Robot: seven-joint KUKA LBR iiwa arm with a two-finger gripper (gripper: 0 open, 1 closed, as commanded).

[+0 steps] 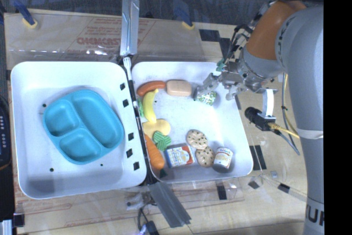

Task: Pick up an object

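My gripper (216, 89) hangs over the back right part of the right bin (242, 143), below the arm's orange band. A small green and white object (207, 98) lies just at its lower left tip, touching or nearly touching it. Whether the gripper has hold of that object cannot be made out. To its left along the bin's back lie a tan bread-like piece (179, 88) and a reddish sausage (150, 87).
The right bin also holds a banana (148, 105), a yellow piece (157, 127), a green item (162, 140), a carrot (155, 156), a small box (179, 156), two cookies (196, 138) and a can (223, 158). A blue divided plate (82, 125) lies in the left bin (27, 173).
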